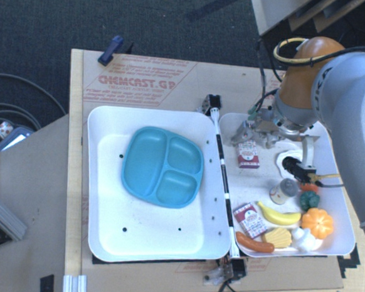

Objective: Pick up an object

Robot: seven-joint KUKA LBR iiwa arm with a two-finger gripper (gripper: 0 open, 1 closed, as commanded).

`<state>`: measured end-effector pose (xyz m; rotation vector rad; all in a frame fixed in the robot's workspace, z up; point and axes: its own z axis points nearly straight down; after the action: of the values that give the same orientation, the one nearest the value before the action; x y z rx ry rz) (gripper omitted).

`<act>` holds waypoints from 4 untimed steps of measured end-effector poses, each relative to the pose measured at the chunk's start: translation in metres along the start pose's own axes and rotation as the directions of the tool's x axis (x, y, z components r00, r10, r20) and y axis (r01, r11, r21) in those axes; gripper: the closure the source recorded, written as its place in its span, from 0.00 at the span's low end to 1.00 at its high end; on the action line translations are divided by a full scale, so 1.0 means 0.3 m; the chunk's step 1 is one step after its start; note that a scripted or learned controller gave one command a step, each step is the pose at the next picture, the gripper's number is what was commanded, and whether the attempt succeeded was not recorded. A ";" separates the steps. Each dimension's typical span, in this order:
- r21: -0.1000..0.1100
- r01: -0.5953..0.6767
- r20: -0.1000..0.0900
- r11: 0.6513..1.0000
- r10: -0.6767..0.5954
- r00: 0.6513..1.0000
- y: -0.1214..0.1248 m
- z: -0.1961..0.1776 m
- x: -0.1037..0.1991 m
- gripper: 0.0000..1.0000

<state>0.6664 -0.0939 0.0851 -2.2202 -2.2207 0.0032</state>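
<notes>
Toward the back of the right white bin (pixel 340 186), a small red-and-white carton (pixel 249 157) is lying flat on the floor, apart from the toy food heaped at five o'clock: yellow banana (pixel 279 215), orange mandarin (pixel 318 223), red sausage (pixel 255 243). The gripper (pixel 257 130) is hovering just beyond the carton, at its twelve o'clock, close above it. Whether it is spread or closed, I cannot tell. A good pick, I judge, means descending straight, straddling the carton's narrow sides, and avoiding the bin's dividing wall at nine o'clock.
</notes>
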 end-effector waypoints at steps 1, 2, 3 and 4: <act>0.000 0.000 0.000 1.000 0.000 1.000 0.000 0.000 0.004 0.00; 0.000 0.000 0.000 1.000 0.000 1.000 0.000 0.000 -0.001 0.00; 0.000 0.000 0.000 1.000 0.000 1.000 0.000 0.000 0.007 0.00; 0.000 -0.001 0.000 1.000 0.001 1.000 0.000 0.000 0.003 0.00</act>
<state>0.6663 -0.0930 0.0850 -2.2208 -2.2201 0.0037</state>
